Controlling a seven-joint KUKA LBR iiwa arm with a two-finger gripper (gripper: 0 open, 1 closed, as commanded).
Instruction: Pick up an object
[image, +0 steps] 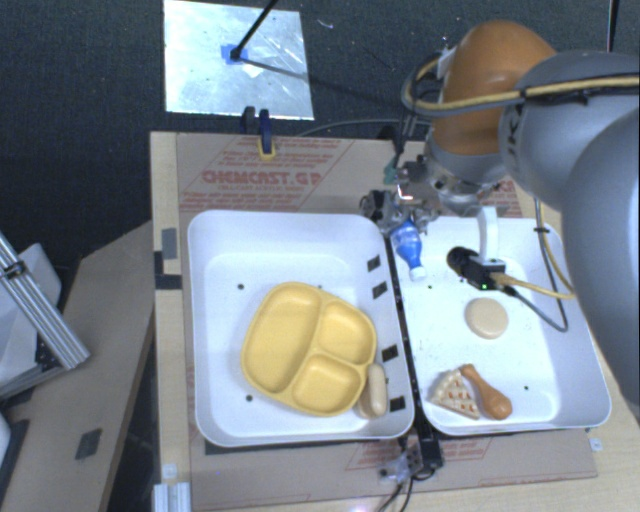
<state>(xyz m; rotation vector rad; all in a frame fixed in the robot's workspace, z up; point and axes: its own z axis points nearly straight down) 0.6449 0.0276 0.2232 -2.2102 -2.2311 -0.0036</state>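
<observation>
In camera view, top-left of right bin, blue bottle hangs under gripper; jaws look closed on its top, tho partly hidden. Prob light, stiff, slick plastic; neck = best hold

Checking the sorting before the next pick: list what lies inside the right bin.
In the right bin: a round tan cookie, a waffle wedge, a drumstick, and a blue bottle below the hand. The arm covers the bin's far right corner.
</observation>
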